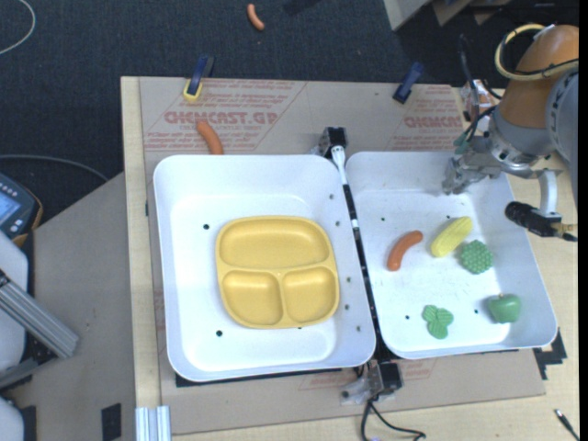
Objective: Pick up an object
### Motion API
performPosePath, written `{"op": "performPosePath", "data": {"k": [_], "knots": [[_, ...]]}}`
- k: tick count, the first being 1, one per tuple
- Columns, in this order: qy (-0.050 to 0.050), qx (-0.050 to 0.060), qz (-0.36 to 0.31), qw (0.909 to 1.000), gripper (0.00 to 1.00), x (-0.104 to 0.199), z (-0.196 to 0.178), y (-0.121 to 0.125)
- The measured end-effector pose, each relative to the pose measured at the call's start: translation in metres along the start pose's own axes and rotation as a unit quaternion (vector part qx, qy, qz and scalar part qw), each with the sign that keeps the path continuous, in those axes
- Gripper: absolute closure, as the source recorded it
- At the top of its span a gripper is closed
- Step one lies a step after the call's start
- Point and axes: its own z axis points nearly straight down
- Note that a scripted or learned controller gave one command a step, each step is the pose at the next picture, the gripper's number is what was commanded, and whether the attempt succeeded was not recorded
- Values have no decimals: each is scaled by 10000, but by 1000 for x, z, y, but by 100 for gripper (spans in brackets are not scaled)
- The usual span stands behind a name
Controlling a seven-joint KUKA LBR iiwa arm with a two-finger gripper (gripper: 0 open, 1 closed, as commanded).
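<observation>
Arm: grey KUKA arm with an orange band (542, 72) reaching in from the right, bent over the upper right corner of the right bin.
Gripper: metal two-finger gripper (457, 180) hanging above the upper part of the right bin's floor, nothing seen between its tips; whether the claw is spread or pressed together cannot be told.
Right bin: shallow white plastic bin (395, 177) holding five small toy foods, all below and clear of the gripper.
Sausage: small orange-red toy sausage (403, 249) lying at a slant near the middle of the right bin, left of the corn.
Corn: yellow toy corn cob (450, 236), tilted, the nearest thing to the gripper, just beside the green round piece.
Green round piece: knobbly light-green toy vegetable (475, 257), just below and right of the corn.
Green pepper: glossy green toy pepper (503, 308) near the bin's lower right edge.
Broccoli: small dark-green toy broccoli (437, 321) near the lower edge, left of the pepper.
Left bin: shallow white plastic bin (184, 246) beside the right one, their edges touching.
Tray: yellow plastic divided plate (276, 271) with three compartments, flat in the middle of the left bin.
Bench: brown cardboard sheet (276, 118) under both bins, with another orange sausage (210, 137) lying on it above the left bin.
Floor: dark carpet (110, 26) with a third small orange piece (255, 16) on it.
</observation>
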Motion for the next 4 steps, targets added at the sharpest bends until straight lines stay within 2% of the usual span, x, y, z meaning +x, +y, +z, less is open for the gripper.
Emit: {"op": "performPosePath", "data": {"k": [3, 4], "knots": [[-7, -32, 13, 10000, 100, 1, -132, 3], [15, 17, 0, 10000, 100, 43, -142, -19]]}}
